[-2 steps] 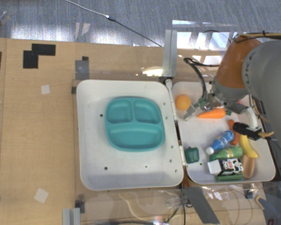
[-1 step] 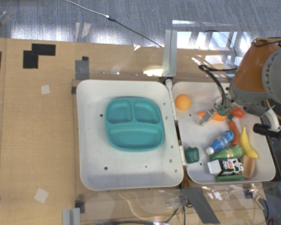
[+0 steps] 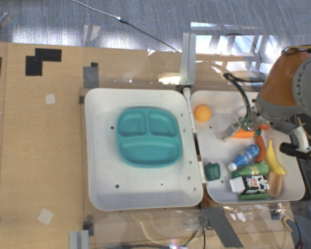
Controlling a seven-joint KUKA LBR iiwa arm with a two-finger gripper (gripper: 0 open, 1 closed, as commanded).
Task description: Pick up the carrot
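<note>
A teal divided plate sits in the middle of the left white bin, its three compartments bare, seemingly staged as a drop-off spot. Across the divider, the right white bin holds the clutter: a dark green block by its left wall and an orange ball near its far left corner. Toward the near edge lie a blue bottle, a green bottle and a small carton, packed close together. The carrot lies in the bin's middle, just beyond the blue bottle, with a yellow banana toward the right wall. The gripper is down at the carrot, touching or just above it; one metal finger juts left, but whether the hand is spread or closed on the carrot cannot be told. The grasp appears under way, not confirmed.
</note>
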